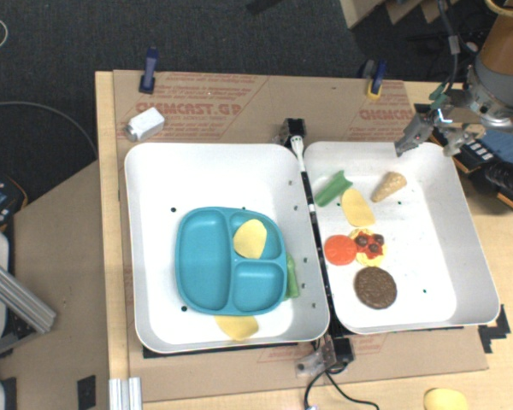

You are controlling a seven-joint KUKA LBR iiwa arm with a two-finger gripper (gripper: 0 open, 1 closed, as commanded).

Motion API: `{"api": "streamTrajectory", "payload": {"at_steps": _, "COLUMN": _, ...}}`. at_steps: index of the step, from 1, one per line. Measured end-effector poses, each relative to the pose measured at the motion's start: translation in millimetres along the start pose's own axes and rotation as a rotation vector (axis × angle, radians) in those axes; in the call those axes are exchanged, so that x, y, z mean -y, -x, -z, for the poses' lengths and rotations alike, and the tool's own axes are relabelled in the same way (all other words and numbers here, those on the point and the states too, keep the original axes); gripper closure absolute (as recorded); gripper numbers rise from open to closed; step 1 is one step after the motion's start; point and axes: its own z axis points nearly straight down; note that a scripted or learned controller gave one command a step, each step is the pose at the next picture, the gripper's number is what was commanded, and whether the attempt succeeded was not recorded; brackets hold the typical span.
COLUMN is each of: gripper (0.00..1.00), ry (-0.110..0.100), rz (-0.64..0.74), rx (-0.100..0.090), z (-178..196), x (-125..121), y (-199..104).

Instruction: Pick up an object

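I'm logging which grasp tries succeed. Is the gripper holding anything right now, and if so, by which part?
Nothing is held. The gripper hangs open above the right bin's far edge, with no object between its fingers.

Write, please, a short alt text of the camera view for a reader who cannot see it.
The hand hangs above the far edge of the right bin, which has play food in it. The left bin holds a blue divided tray with a yellow piece in one compartment.

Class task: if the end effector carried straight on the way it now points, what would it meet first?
The end effector points down-left; it would probably first meet the right bin floor near its back rim, before the tan piece. Depth is unclear.
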Motion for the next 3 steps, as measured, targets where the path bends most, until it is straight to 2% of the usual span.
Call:
{"api": "streamTrajectory", "payload": {"at_steps": 1, "gripper": 0.00, "ry": -0.010, "rz": -0.003, "rx": -0.003, "z": -172.8, "x": 24.1, "y": 16.0}}
{"api": "streamTrajectory", "payload": {"at_steps": 2, "gripper": 0.00, "ry": -0.008, "rz": 0.001, "rx": -0.010, "z": -163.9, "x": -33.4, "y": 52.3}}
{"api": "streamTrajectory", "payload": {"at_steps": 3, "gripper": 0.00, "ry": -0.002, "rz": 0.002, "rx": -0.001, "z": -164.3, "x": -32.3, "y": 40.4}}
